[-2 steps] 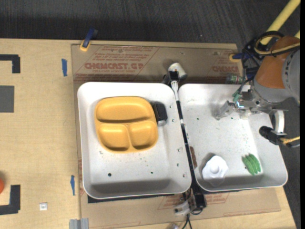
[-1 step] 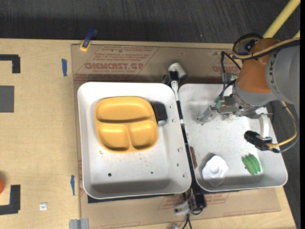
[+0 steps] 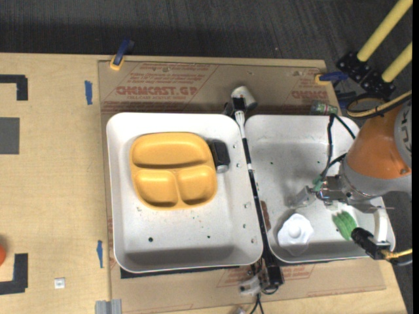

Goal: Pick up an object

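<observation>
A: Progress check. Nothing lifted yet, judging by the layout. Arm (image 3: 383, 156) reaching in over the right bin (image 3: 288, 142), near that bin's right edge.

B: Tool (image 3: 321, 191) state?

A: Cannot tell. Too small and cluttered by cables there. Nothing visibly gripped.

B: Candidates to pick?

A: White bottle-like object (image 3: 294, 231) lying near the front edge of the right bin, just left of the tool and below it. Green object (image 3: 344, 222) near the front right corner of the same bin, close beside the wrist. Yellow divided tray (image 3: 174, 169) in the left bin (image 3: 131, 234), toward its back, with a small dark object (image 3: 219, 154) touching its right side.

B: Left to do?

A: Practically everything: descend, close on something, lift clear. Likely target the bottle or the green piece, being nearest. Tray well apart from the tool.
</observation>
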{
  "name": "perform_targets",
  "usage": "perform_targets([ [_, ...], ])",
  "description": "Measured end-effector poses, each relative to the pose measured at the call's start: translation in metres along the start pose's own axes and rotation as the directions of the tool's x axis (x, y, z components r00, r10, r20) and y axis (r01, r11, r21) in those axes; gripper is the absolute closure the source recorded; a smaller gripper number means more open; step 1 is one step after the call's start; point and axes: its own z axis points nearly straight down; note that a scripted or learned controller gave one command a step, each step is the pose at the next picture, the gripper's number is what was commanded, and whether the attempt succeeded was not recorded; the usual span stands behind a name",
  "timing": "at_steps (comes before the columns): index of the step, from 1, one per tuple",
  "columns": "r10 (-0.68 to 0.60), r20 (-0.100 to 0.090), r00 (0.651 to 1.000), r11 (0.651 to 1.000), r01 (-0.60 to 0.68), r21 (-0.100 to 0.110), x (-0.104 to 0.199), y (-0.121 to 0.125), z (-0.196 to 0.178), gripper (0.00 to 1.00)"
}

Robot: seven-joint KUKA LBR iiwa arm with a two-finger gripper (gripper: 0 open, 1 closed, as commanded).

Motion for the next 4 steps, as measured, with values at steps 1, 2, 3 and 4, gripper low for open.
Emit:
perform_targets([
  [1, 0.001, -0.001, 1.000, 1.000, -0.001, -0.004, 0.001, 0.001, -0.010, 1.00],
  [2, 0.001, -0.001, 1.000, 1.000, -0.001, -0.004, 0.001, 0.001, -0.010, 0.00],
  [3, 0.339, 0.000, 0.941, 0.941, -0.339, -0.002, 0.045, 0.034, 0.000, 0.00],
  [4, 0.192, 0.001, 0.981, 0.981, -0.192, -0.003, 0.022, 0.058, 0.000, 0.00],
])
